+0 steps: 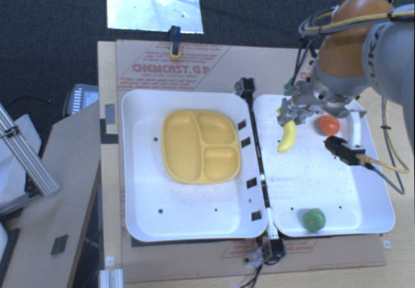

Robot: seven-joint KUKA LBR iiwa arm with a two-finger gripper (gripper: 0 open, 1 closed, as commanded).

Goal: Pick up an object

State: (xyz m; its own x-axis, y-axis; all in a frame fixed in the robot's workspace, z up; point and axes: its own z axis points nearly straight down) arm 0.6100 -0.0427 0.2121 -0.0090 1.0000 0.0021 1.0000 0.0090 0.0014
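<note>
A yellow banana is in the right bin, near its far left part. Its upper end sits between the fingers of my gripper, which is shut on it, and the rest hangs down toward the bin floor. I cannot tell whether the banana's lower tip touches the floor. Just right of the gripper lies a red tomato. A green round fruit rests near the bin's front edge.
The left bin holds a yellow divided plate. A black divider strip runs between the two bins. The arm's orange band hangs over the right bin's far side.
</note>
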